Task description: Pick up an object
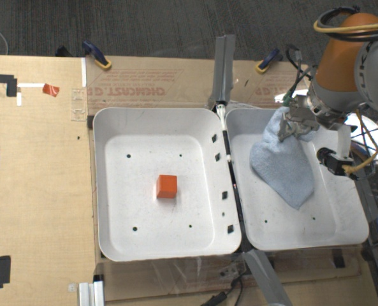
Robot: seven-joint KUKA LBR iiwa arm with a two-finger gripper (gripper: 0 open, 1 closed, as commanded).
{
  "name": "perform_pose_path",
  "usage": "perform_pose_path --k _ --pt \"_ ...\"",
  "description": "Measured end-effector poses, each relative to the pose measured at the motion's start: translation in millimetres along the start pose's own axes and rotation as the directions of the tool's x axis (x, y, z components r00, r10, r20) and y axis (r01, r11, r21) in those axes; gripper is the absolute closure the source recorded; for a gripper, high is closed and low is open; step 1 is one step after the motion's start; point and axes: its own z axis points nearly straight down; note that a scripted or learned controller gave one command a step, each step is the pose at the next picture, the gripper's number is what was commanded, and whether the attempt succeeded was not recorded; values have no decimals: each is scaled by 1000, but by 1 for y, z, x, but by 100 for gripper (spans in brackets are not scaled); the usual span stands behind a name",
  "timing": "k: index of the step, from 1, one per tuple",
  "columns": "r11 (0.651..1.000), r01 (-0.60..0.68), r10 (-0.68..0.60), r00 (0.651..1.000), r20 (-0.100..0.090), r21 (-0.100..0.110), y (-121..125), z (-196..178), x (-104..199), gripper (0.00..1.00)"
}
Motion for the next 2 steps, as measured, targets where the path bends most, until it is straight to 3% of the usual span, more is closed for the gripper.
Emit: perform_pose_path --k 1,2 --pt "1000 26 -26 1000 1 -1 34 -11 25 100" --pt "949 314 -314 949 1 -1 9 -11 39 100"
